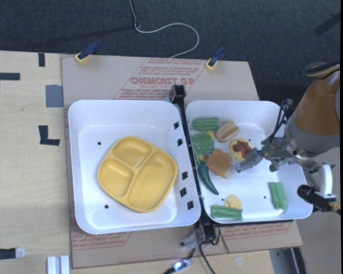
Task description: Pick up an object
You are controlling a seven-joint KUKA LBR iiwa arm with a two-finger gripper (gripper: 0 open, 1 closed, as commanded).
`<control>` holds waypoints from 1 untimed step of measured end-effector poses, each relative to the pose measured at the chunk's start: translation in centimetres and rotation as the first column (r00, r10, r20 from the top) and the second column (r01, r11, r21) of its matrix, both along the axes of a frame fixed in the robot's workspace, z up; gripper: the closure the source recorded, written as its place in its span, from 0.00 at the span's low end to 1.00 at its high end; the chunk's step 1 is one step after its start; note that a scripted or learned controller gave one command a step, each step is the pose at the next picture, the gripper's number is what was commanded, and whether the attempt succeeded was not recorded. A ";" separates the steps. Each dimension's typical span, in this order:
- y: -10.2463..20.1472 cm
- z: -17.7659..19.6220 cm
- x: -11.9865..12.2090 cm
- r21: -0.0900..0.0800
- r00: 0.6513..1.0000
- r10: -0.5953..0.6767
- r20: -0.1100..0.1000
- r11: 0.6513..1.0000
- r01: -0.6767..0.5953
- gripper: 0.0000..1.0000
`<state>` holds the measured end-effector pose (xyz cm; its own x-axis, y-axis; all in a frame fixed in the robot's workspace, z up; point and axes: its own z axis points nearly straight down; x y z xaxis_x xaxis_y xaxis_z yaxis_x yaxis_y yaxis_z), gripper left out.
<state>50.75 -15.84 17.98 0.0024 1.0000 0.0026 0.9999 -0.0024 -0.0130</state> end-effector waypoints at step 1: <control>0.0 0.5 0.3 -0.002 1.000 0.003 0.010 1.000 -0.003 0.00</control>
<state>51.03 -15.84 18.46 -0.0005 1.0000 0.0004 1.0000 0.0005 -0.0026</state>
